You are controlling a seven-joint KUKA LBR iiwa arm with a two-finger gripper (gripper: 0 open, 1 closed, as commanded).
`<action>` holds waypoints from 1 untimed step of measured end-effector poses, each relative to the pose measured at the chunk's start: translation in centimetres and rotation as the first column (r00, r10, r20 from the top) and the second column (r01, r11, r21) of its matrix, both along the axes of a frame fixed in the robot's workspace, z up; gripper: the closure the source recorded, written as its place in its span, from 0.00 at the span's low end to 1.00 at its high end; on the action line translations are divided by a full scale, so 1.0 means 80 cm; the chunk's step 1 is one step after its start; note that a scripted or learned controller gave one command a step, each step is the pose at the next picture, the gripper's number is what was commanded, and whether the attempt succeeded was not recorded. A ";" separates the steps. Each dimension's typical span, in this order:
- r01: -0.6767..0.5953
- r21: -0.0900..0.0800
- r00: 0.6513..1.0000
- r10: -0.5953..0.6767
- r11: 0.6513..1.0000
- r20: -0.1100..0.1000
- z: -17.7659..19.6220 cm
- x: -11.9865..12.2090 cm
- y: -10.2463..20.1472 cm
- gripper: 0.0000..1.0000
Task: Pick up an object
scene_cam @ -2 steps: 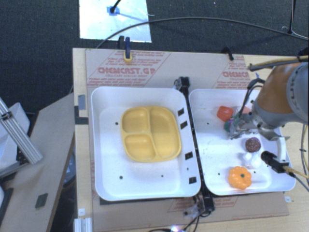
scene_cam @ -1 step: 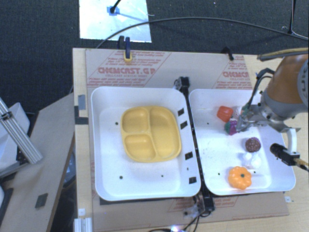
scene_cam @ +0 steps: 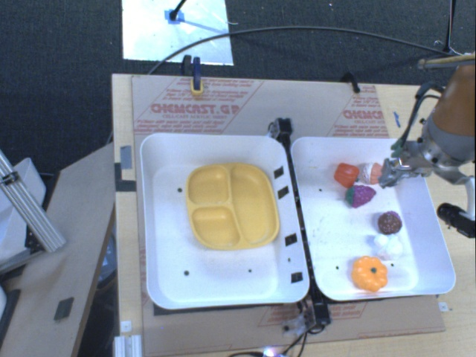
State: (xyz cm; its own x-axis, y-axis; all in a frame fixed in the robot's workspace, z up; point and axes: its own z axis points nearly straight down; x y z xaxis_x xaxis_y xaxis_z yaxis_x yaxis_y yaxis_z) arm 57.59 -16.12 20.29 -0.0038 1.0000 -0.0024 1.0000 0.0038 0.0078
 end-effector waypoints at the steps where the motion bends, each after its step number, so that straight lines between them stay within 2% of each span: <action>1: 0.000 0.001 1.000 0.000 1.000 -0.002 0.055 0.002 0.000 1.00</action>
State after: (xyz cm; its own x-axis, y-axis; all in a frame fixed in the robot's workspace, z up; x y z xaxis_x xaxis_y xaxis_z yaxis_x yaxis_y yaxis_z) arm 57.75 -16.15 24.66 -0.0043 1.0000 -0.0017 1.0000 0.0043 0.0063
